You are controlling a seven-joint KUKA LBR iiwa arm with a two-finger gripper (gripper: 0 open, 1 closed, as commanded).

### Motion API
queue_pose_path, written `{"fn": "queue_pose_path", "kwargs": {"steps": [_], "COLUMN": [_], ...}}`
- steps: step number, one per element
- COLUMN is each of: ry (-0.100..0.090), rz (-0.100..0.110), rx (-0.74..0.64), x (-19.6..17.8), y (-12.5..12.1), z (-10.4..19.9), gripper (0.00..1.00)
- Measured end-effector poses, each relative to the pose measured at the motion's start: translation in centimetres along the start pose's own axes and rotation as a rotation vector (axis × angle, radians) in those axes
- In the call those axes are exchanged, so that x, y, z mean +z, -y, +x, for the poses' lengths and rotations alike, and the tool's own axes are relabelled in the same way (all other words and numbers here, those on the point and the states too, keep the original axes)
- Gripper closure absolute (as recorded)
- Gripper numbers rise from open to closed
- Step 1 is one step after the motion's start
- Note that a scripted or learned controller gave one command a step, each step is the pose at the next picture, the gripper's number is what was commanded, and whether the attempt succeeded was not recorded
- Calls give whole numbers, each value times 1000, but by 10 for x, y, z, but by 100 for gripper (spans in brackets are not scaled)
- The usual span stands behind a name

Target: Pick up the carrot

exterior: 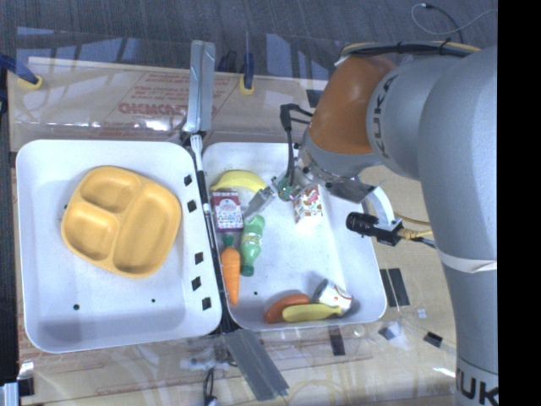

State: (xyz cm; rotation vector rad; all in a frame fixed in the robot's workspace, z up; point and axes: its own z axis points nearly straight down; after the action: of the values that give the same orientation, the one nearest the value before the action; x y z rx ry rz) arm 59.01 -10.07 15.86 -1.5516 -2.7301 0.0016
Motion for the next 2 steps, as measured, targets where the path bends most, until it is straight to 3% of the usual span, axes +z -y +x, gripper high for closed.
{"fn": "queue_pose_path", "kwargs": {"steps": [1, 2], "ry": [1, 1], "rz": [-1, 0], "rx": [-6, -6], "x": [-11, -11], "y": [-1, -1], "z": [0, 0], "gripper": [100, 0]}}
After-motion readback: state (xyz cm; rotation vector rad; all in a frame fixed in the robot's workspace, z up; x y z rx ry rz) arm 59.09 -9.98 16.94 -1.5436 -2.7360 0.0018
